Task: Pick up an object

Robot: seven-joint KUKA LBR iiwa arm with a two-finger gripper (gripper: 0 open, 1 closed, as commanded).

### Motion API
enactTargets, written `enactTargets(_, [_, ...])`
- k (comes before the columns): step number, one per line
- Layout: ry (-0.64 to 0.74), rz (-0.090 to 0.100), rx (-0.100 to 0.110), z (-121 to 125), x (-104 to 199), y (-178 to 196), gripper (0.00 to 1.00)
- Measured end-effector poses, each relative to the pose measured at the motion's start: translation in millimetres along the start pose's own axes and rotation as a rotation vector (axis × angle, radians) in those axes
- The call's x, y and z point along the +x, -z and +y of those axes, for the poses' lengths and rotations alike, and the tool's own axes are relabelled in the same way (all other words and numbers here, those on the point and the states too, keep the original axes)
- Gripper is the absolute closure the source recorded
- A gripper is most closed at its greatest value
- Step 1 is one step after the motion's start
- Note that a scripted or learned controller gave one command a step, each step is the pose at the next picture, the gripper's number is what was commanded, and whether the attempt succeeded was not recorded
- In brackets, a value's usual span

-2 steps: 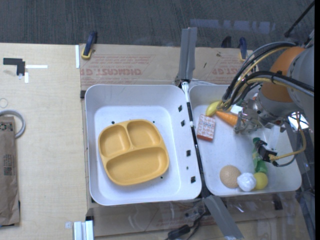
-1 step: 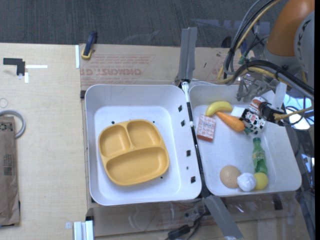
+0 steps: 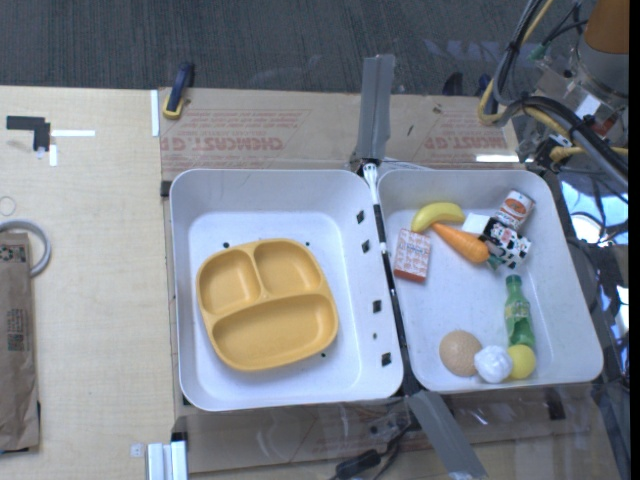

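Right bin: take the carrot across its thick middle; it looks light, rigid, slick. Gripper state: you cannot tell.

Light wooden bench, with two white bins sitting on it side by side: left bin, right bin, edges touching. Brown cardboard sheet lies behind them. Far left, a brown paper bag lies flat, and a blue-and-yellow clamp rests near the back edge.
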State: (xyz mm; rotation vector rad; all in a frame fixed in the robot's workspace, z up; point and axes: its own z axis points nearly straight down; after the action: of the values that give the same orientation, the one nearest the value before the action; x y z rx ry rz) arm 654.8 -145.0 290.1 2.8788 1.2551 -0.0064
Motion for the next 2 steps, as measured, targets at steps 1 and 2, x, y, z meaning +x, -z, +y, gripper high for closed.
enactTargets(1, [0.420, 0.000, -0.001, -3.8, -5.1, 79.5, 1.00])
enactTargets(2, [0.123, 0.000, 0.001, 7.5, -2.3, 79.2, 1.00])
